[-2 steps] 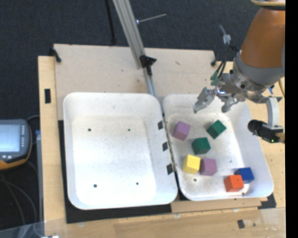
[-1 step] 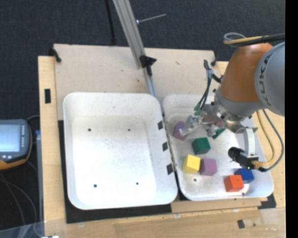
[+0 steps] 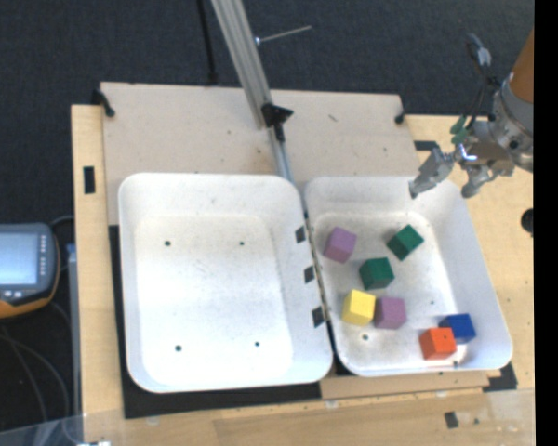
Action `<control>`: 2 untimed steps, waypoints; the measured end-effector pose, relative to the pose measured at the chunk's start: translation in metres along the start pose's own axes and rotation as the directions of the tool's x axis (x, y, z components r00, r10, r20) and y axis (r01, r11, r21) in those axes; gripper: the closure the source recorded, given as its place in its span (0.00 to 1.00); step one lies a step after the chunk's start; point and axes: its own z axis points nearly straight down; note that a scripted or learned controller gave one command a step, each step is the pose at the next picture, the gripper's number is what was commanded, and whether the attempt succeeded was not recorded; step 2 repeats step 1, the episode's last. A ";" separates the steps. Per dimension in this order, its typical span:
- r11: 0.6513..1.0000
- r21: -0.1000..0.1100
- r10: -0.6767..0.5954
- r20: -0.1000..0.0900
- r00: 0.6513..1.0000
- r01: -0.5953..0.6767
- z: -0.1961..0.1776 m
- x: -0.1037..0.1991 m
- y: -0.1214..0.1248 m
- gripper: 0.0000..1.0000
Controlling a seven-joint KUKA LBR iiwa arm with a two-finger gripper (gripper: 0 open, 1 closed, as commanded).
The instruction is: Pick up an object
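While the gripper (image 3: 449,178) hangs with fingers spread and nothing between them above the right bin's (image 3: 488,291) far rim, 7 cubes lie below; the touching yellow cube (image 3: 359,307) and purple cube (image 3: 390,312) could block a finger.

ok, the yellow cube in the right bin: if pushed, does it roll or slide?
The yellow cube has flat faces, so it would likely slide, not roll. It looks rigid, probably holding shape in a pinch. It sits against a purple cube, so a push would likely shove that too.
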 end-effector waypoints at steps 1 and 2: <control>1.000 0.013 0.000 -0.003 1.000 0.000 0.030 -0.011 -0.079 0.00; 1.000 0.013 0.000 -0.003 1.000 0.000 0.030 -0.011 -0.079 0.00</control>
